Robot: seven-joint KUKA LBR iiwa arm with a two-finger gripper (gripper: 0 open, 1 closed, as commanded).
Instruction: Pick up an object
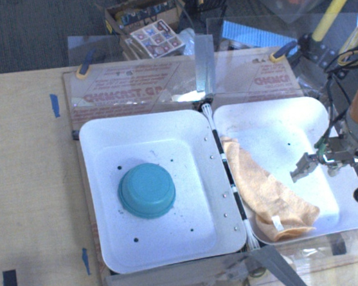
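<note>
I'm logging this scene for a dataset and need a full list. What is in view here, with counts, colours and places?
bowl: one, teal, upside down in the left bin
cloth: one, tan-orange, crumpled along the left side of the right bin, reaching its near edge
left bin: one, white, shallow
right bin: one, white, shallow, beside the left bin
bench: one, light wood, with black markings and blue tape bits
clutter: boxes and printed cards on the floor beyond the bins
gripper: one, grey, over the right side of the right bin, apart from the cloth
</note>
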